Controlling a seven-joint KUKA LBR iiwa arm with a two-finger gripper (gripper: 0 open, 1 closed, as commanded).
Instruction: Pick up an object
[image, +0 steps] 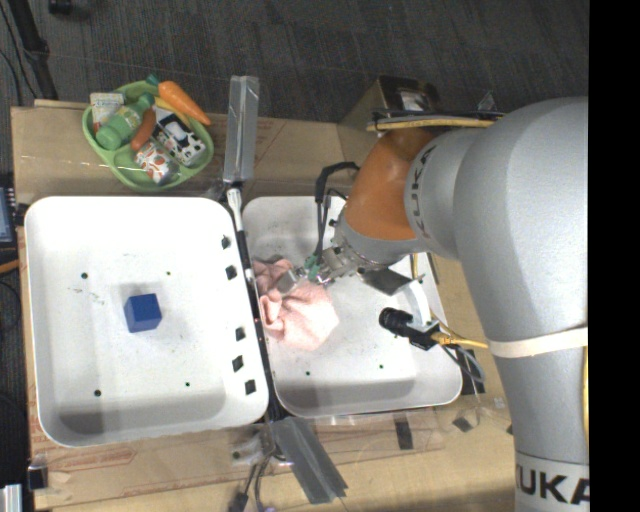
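A crumpled pink cloth (298, 312) lies in the right bin (350, 385), against its left wall. My gripper (303, 273) reaches in from the right and sits low over the cloth's upper edge, its tip touching or nearly touching the fabric. A blue cube (143, 312) rests alone in the left bin (130, 400), far from the gripper. The wrist and arm hide the right bin's back right part.
A green bowl (110, 160) of toy food, with a carrot and a small carton, stands on the bench behind the left bin. A grey divider (240, 130) runs between the bins. The big grey arm covers the right side.
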